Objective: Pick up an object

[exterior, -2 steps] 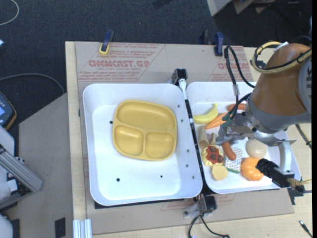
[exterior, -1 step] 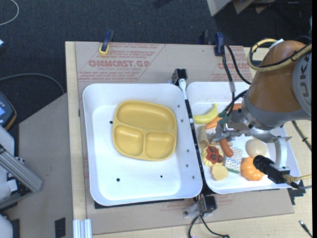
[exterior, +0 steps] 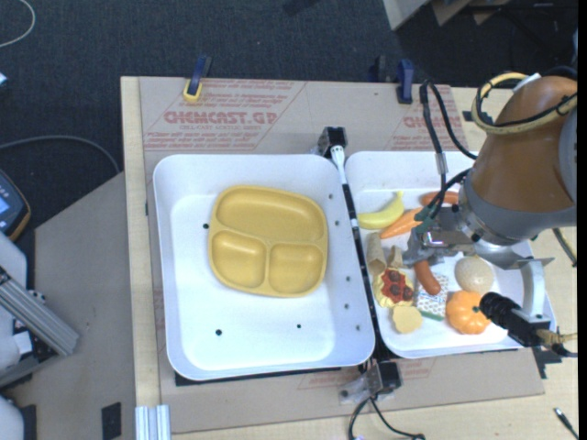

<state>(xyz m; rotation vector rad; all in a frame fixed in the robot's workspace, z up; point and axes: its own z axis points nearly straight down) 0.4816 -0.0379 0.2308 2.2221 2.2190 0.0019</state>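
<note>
The right bin (exterior: 367,168) holds a pile of toy food: a yellow banana (exterior: 381,214), an orange carrot (exterior: 401,225), a red sausage (exterior: 426,278), a pizza slice (exterior: 395,286), a pale egg-like ball (exterior: 474,271), an orange pumpkin (exterior: 467,312) and a yellow cheese piece (exterior: 406,319). My gripper (exterior: 424,246) hangs low over the middle of this pile, just above the sausage and right of the carrot. The arm's orange band and grey wrist hide the bin's right part.
The left bin (exterior: 183,310) holds a yellow divided plate (exterior: 268,240). A black divider strip (exterior: 353,236) runs between the bins. Clamps stand at the bench's back edge (exterior: 194,79). Cables loop near the arm at the upper right (exterior: 440,126).
</note>
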